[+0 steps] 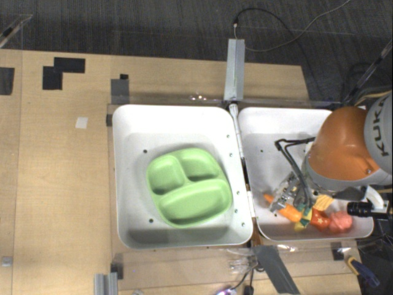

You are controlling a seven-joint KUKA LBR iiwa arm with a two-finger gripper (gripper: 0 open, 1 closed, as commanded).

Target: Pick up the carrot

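Observation:
The carrot (288, 211) is a small orange piece lying near the front of the right bin (270, 134). My gripper (287, 196) hangs right over it, reaching down from the orange-banded wrist (341, 143). Its metal tips sit at the carrot's left end, and I cannot make out whether they touch it. The arm hides the right part of the bin.
Beside the carrot lie a yellow piece (322, 201), a red-orange item (319, 220) and a pink item (339, 222), crowded at the bin's front right. A green divided plate (187, 186) rests in the left bin (129, 165). A black cable (291, 146) loops near the wrist.

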